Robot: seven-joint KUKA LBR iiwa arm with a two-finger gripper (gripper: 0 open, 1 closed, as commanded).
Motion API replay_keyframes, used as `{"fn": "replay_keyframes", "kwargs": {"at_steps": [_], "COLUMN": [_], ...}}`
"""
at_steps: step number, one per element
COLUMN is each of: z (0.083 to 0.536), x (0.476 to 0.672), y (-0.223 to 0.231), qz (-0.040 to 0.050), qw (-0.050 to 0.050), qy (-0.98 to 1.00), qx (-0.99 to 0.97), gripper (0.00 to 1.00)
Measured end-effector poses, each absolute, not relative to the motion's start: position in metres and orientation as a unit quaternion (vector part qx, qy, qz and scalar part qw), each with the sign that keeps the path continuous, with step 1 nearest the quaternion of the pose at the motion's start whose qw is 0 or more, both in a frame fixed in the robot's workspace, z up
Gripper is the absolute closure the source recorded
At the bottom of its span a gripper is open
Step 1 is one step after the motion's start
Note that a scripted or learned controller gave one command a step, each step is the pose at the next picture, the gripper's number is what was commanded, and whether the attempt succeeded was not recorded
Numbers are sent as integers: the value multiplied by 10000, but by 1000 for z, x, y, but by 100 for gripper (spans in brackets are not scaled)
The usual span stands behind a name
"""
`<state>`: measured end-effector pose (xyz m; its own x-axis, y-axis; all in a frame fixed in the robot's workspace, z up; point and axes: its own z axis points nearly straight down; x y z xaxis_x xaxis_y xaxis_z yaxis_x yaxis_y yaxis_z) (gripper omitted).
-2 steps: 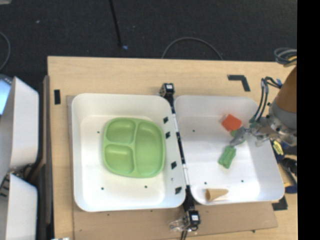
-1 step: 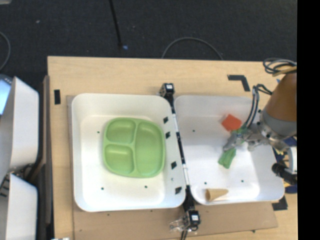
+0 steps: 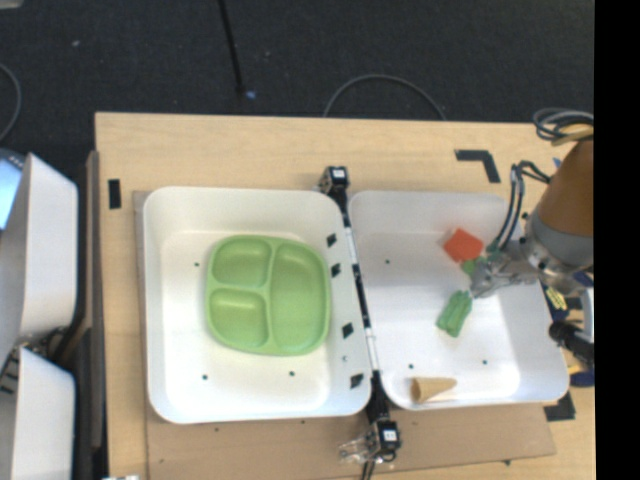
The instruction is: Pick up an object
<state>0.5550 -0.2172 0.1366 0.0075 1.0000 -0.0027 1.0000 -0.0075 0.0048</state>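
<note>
You're seeing a tan wedge (image 3: 433, 390) lying below-left of the end effector (image 3: 484, 276); whether it's open, you cannot tell. A green block (image 3: 454, 314) is sitting just below it, an orange block (image 3: 462, 245) just above, a green divided plate (image 3: 268, 294) far left.

No readable text, label, brand, number or sign anywhere. Black angle marks on the table (image 3: 250, 148) near its far right corner and left edge, but no letters or figures. Too small and blurred to make out anything more.
</note>
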Motion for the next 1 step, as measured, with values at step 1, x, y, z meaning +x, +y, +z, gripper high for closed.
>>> {"fn": "replay_keyframes", "kwargs": {"at_steps": [1], "z": [201], "x": [554], "y": [-221], "qz": [16], "qw": [40], "qy": [7066], "qx": [7076], "gripper": [100]}}
